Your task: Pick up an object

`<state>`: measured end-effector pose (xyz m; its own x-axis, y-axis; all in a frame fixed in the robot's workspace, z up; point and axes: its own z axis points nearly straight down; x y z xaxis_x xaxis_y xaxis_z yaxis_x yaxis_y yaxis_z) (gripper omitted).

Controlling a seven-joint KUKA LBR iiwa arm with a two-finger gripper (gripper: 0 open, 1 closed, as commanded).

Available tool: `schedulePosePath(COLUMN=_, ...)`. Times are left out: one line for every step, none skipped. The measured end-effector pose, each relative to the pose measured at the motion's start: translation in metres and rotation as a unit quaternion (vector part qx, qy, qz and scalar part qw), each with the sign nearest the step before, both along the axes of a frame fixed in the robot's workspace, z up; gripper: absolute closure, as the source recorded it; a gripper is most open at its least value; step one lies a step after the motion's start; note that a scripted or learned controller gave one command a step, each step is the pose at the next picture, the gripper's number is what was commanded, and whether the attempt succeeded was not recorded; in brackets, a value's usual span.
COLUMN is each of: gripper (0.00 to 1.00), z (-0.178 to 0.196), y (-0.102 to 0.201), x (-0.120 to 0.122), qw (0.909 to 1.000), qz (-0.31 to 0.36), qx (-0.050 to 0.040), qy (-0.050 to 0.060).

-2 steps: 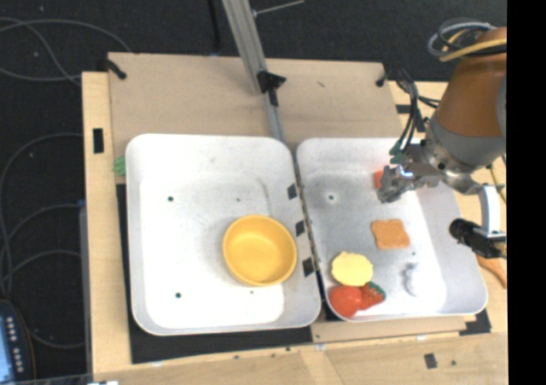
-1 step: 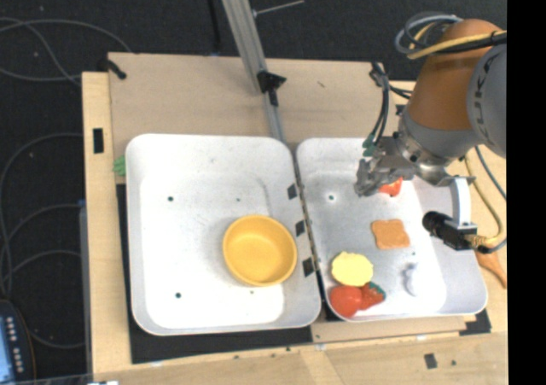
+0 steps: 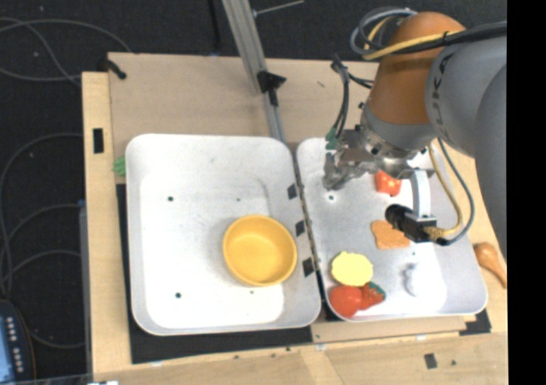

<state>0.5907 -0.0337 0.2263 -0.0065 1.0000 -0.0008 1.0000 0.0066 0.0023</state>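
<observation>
**1 arm, 2 bins, 6 loose items on the bench**

The gripper (image 3: pixel 339 172) hung over the far-left part of the right bin (image 3: pixel 444 289), near the divide between the 2 bins; whether it was released, clenched or grasping anything could not be told from above.

The left bin (image 3: pixel 171 204) carried 1 yellow bowl (image 3: pixel 258 249), upright, toward its near-right corner.

The right bin carried 5 things: 1 yellow disc (image 3: pixel 351 268) near its near-left corner, 1 red strawberry-like toy (image 3: pixel 351 299) touching the disc's near side at the bin's near edge, 1 flat orange piece (image 3: pixel 389 236) near the middle, 1 red-orange item (image 3: pixel 387 183) partly hidden beside the wrist, and 1 small pale grey object (image 3: pixel 411 277) toward the near-right.

1 orange item (image 3: pixel 490 260) lay on the bench (image 3: pixel 196 93) outside the right bin's right edge.
</observation>
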Motion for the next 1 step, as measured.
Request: schedulePosePath(gripper=1.00, z=0.0039, y=0.0392, x=0.0186, qw=1.0000, qz=0.000, qx=0.0014, qy=0.000)
